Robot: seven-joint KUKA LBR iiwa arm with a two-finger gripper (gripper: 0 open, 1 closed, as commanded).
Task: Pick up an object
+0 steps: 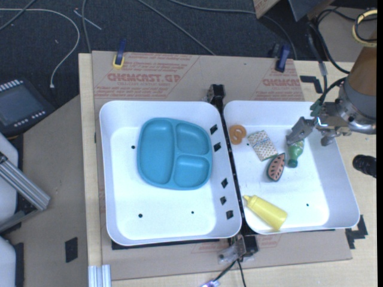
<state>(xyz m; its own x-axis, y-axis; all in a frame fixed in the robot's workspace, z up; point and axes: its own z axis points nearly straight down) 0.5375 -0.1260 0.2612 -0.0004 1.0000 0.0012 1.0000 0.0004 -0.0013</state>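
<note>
The right bin (335, 178) holds several small things. A green object (294, 153) lies near its far middle, and a watermelon-slice toy (275, 167) lies just left of it. Further left are a patterned square pouch (261, 144) and an orange ring (238, 134). A yellow squeeze bottle (266, 211) rests against the near rim. My gripper (310, 136) hangs over the far right part of this bin, open, with nothing between its fingers. Its left finger (297, 131) sits just above the green object.
The left bin (119, 184) holds a blue divided plate (175, 153). Black clips line the divider between the bins (224, 160). The grey arm (359, 100) comes in from the right above the right bin's far corner. Cables lie on the dark floor behind.
</note>
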